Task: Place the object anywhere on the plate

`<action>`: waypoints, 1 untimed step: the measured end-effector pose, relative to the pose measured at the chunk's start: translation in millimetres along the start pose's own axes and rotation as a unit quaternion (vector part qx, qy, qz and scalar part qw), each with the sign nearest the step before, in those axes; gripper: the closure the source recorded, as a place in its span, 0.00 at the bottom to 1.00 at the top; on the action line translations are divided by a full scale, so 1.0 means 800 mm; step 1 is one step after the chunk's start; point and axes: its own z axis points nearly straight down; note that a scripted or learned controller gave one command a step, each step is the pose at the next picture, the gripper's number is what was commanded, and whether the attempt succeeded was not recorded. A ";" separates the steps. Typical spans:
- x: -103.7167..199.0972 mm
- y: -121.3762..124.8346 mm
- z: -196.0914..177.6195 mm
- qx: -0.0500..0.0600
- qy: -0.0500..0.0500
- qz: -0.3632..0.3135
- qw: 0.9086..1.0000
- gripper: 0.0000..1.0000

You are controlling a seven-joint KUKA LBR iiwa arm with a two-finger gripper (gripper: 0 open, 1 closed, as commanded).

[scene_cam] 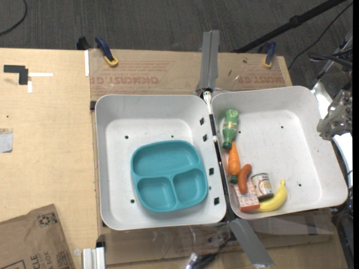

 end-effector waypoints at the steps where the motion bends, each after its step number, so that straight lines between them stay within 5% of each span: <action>1: 0.019 0.080 0.164 -0.001 0.000 -0.124 0.992 1.00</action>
